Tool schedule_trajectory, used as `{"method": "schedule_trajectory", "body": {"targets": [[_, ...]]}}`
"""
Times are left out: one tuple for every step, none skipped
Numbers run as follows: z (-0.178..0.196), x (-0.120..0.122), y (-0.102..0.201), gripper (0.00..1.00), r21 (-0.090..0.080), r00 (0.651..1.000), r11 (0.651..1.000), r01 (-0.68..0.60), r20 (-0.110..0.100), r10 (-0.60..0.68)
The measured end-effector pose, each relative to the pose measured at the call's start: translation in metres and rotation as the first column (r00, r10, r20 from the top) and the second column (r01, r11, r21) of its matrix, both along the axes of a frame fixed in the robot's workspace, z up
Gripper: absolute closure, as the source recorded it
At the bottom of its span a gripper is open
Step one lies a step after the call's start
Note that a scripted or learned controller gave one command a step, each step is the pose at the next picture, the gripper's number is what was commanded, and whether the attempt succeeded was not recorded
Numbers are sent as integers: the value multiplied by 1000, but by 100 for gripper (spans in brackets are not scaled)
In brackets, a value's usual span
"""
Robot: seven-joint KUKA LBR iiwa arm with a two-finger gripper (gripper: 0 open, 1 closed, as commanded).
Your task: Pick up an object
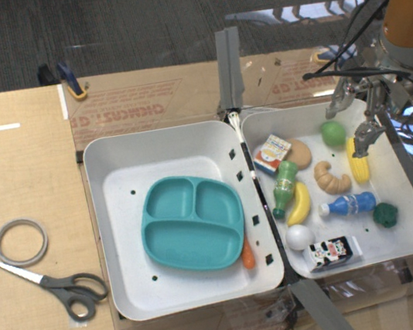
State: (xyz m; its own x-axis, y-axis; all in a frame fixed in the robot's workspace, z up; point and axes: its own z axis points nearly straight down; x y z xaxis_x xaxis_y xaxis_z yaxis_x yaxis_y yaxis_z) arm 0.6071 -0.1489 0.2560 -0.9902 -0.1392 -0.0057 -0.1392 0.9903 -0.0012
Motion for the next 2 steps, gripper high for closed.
{"method": "schedule_trajectory", "body": {"targets": [[-159,-12,-35,0,1,994,994,111,-2,-111],[-140,-7,-36,100,-2,994,994,108,14,-108]]}}
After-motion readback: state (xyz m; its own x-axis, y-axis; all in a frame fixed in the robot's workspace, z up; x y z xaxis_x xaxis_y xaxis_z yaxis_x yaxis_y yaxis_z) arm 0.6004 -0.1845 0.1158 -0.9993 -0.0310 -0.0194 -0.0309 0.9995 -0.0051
